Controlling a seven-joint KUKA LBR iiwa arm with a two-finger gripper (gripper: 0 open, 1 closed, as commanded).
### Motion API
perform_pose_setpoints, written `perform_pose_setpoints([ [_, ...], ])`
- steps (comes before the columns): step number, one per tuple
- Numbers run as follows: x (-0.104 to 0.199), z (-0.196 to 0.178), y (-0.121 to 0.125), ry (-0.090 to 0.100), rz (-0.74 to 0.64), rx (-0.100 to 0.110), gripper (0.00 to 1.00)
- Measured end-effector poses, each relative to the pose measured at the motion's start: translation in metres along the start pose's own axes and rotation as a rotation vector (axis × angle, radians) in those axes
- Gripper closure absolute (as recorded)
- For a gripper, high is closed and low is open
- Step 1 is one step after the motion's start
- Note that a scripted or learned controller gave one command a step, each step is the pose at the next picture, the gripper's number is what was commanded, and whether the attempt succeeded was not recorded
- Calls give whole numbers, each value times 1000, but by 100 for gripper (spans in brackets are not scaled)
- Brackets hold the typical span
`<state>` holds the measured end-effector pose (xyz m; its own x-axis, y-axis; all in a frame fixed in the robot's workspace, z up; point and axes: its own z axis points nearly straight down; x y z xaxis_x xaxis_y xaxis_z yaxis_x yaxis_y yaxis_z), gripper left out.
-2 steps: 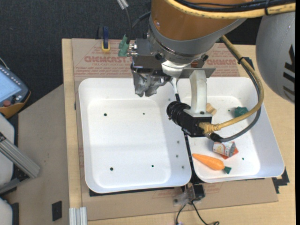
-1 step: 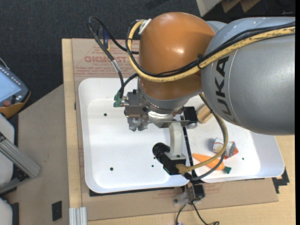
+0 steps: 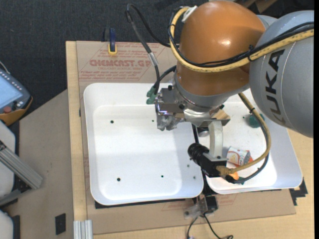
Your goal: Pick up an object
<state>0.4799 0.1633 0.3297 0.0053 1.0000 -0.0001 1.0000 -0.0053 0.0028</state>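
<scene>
Presently the pincer sits over the right side of the left bin, largely masked by the wrist, so whether it is spread or pressed together cannot be told. Candidate objects, a small printed box and a green item, lie in the right bin. The step appears to be the approach, and the next move calls for centring above one candidate before descending.

Bench: cardboard sheet, left bin, right bin.
</scene>
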Motion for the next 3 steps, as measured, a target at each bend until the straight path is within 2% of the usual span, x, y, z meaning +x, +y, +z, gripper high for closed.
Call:
perform_pose_setpoints([
  [1, 65, -73, 0, 6, -13, -6, 100],
  [2, 53, 61, -3, -5, -3, 15, 100],
  [3, 41, -72, 44, 5, -3, -15, 100],
])
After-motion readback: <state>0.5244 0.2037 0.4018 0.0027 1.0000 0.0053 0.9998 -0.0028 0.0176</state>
